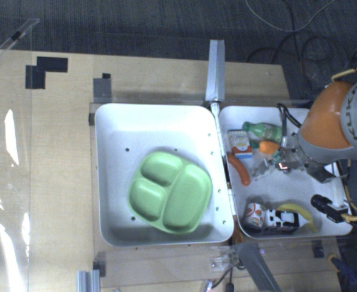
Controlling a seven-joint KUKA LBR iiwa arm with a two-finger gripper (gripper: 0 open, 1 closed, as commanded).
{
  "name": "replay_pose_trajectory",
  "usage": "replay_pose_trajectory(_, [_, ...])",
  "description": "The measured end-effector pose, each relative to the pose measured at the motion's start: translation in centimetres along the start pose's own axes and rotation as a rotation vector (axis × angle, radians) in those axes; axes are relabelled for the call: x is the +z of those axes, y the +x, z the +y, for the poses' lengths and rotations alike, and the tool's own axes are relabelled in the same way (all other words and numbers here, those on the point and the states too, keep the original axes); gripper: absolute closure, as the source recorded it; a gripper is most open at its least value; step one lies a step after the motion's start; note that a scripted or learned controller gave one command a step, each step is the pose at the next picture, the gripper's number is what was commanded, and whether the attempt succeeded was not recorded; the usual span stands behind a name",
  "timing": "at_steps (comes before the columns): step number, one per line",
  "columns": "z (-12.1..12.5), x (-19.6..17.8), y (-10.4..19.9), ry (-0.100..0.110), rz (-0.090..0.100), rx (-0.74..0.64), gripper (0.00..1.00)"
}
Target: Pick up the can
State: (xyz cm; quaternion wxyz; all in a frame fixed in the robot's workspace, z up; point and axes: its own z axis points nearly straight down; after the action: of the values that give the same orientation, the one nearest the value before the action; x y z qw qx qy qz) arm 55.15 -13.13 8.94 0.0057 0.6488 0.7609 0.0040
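We look down on two shallow white bins set side by side on a pale wooden bench. The left bin [108, 163] holds a green divided plate [170, 191], lying slightly askew toward the bin's near right part, with three compartments showing. The right bin [300, 230] holds the smaller things. The can [255, 215] lies on its side near the bin's front left corner, its patterned wall facing us, and just to its right sits a dark carton [283, 220] with white marks, touching or nearly touching the can. A yellow banana [303, 214] curves along the carton's far and right side. Toward the bin's back we see a green bottle [261, 129] lying flat, a small white and blue box [239, 143] just beside it on the left, an orange piece [267, 146] below the bottle, and a red-orange sausage-shaped thing [239, 168] slanting along the left wall. The arm [331, 123] comes in from the right, its orange band large over the bin's far right part, and the gripper [274, 161] hangs over the middle of the right bin, near the orange piece and well apart from the can. Its tip is small and blurred against the clutter, so we cannot tell whether it is released or clenched, and we see nothing clearly caught in it.
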Motion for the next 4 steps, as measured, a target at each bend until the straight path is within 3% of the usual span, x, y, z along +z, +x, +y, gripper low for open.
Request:
replay_pose_trajectory(1, [-1.1, -3.1, -3.4, 0.005, 0.0, -0.231, 0.0])
replay_pose_trajectory(2, [1.9, 0.1, -5.7, 0.003, 0.001, -0.349, 0.0])
replay_pose_trajectory(3, [2.3, -1.2, -5.7, -0.006, -0.003, -0.35, 1.0])
replay_pose_trajectory(4, [-0.8, -0.1, -7.4, -0.001, -0.004, -0.49, 1.0])
